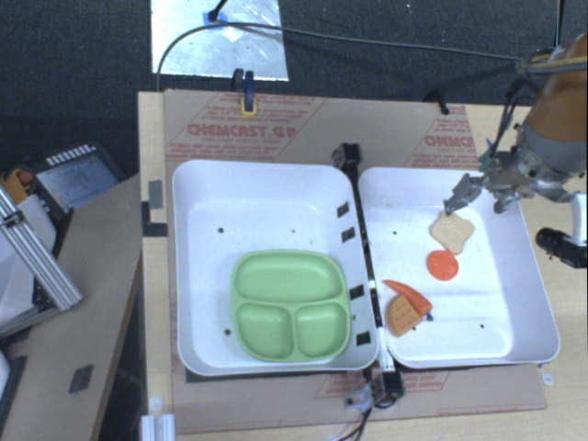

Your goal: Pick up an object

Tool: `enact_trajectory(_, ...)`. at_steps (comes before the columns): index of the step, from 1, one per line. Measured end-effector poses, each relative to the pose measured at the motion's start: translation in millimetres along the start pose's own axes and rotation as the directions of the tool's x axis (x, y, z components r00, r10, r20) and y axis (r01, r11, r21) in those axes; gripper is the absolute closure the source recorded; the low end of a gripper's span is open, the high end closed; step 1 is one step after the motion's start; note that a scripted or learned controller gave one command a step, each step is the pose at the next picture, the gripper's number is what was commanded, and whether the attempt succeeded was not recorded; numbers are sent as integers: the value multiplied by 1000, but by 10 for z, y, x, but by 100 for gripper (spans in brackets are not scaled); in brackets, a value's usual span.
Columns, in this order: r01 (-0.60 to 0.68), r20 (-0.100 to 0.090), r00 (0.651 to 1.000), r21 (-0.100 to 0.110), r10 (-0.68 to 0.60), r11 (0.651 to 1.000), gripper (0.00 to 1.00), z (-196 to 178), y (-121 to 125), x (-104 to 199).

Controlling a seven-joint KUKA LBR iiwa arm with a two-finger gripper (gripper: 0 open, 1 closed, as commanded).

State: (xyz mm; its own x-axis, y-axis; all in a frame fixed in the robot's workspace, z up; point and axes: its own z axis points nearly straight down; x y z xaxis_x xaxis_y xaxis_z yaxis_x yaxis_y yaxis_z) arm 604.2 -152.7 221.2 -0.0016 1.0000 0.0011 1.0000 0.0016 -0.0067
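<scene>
Gripper (478,194) poised low over the right bin (514,274), fingers spread, pinching nothing.

Just below the left fingertip: a pale bread slice (452,233); nearer the front, an orange disc (442,265), then a carrot (407,295) and cracker (401,315) by the divider. Green sectioned plate (290,303) in the left bin (211,200).

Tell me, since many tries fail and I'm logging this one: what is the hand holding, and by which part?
Nothing. The hand hangs open above the beige toy slice, with nothing between its fingers.
</scene>
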Motion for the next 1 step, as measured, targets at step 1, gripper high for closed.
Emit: enact_trajectory(1,2,1,1000,-8,-2,1000,0,-44,20,1)
